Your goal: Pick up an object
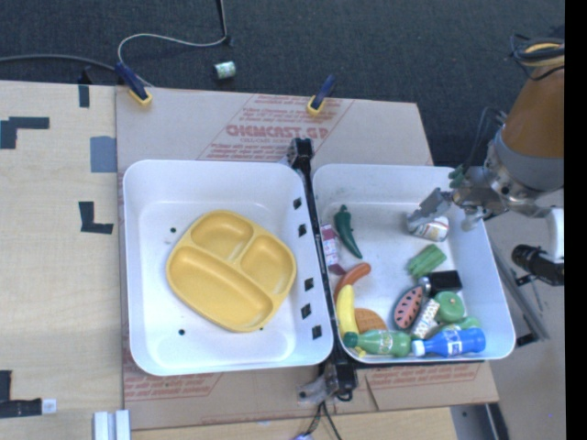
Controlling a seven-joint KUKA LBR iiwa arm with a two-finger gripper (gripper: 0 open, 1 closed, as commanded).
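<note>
Objects for picking lie in the right bin [477, 246], crowded toward its near edge and near right corner. Counted, there is one dark green chili pepper [347, 231] near the bin's left wall, one pink-and-white packet [329, 246] against that wall, one orange carrot-like piece [353, 276], one yellow banana [346, 311], one brown rounded piece [370, 320], one watermelon slice [409, 306], one light green block [426, 260], one black block [445, 281], one rounded green piece [450, 307], one green bottle [378, 342] and one blue bottle [453, 342], both bottles lying along the near edge. A few small pieces among these are too tangled to tell apart.

The left bin [147, 246] carries one yellow divided plate [230, 269] with three compartments, set about its middle.

The gripper [429, 216] hangs over the far right part of the right bin, near its right edge. A pale object [436, 231] sits just below its tips; whether the fingers have hold of it, or how far apart they stand, cannot be told.

Two yellow-and-blue clamps [134, 84] pin the far edge of the cardboard sheet [266, 126] beneath the bins.
</note>
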